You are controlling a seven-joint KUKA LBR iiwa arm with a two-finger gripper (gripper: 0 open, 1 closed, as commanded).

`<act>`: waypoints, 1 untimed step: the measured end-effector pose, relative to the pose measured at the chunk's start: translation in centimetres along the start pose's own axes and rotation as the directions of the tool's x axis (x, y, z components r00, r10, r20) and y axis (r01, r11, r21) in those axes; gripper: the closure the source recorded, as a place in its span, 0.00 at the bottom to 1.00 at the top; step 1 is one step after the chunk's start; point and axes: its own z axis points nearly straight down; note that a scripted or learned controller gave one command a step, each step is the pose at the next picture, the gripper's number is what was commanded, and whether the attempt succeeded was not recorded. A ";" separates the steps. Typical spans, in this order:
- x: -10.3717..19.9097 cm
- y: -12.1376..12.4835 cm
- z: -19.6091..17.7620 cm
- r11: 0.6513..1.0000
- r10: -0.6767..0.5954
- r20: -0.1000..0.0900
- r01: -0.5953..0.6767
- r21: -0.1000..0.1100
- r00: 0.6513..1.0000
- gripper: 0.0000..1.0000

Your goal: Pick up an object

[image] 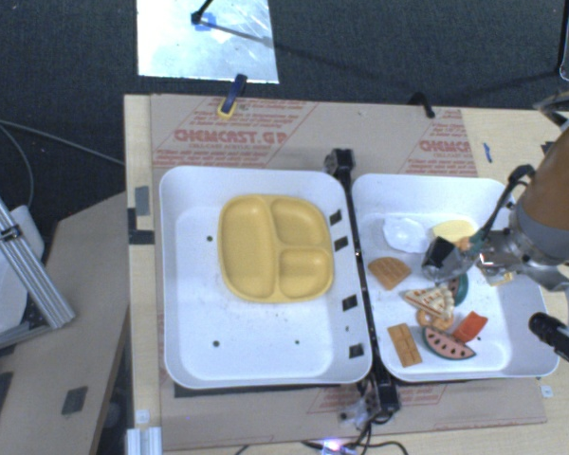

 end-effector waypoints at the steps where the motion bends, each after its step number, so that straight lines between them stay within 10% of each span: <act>1: 2.2 -1.1 10.4 1.000 0.000 0.004 0.000 -0.005 1.000 0.00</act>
